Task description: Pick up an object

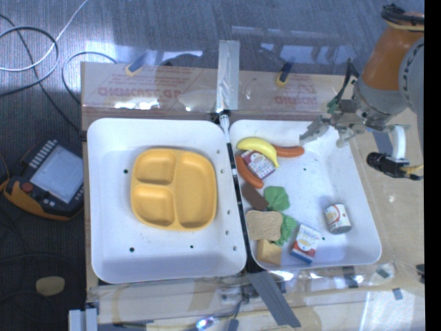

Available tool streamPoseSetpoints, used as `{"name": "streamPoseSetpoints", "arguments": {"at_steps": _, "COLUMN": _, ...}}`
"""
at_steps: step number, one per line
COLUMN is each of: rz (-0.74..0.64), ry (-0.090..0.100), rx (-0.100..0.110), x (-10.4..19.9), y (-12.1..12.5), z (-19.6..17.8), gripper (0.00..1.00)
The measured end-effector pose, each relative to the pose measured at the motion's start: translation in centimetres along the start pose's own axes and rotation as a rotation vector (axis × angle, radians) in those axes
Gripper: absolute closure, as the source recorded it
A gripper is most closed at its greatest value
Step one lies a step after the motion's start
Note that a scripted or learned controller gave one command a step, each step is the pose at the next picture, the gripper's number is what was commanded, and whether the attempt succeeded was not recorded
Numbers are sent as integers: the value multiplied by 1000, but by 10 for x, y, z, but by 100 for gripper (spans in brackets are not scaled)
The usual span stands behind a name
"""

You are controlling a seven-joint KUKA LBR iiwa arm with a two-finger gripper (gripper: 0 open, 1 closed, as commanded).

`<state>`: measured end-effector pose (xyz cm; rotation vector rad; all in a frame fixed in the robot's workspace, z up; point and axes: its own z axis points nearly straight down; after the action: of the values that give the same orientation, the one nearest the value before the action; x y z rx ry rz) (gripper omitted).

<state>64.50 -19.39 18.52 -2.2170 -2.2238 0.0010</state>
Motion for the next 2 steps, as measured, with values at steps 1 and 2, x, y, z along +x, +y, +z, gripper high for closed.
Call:
{"name": "streamPoseSetpoints", "arguments": {"at_steps": 1, "rz": 177, "ry": 2, "rx": 1, "x": 4, "y": -32, "z": 44, "gripper": 0}}
{"name": "streamPoseSetpoints", "arguments": {"at_steps": 2, "rz": 102, "ry": -4, "rx": 0, "x": -1, "y": -13, "z": 47, "gripper": 0}}
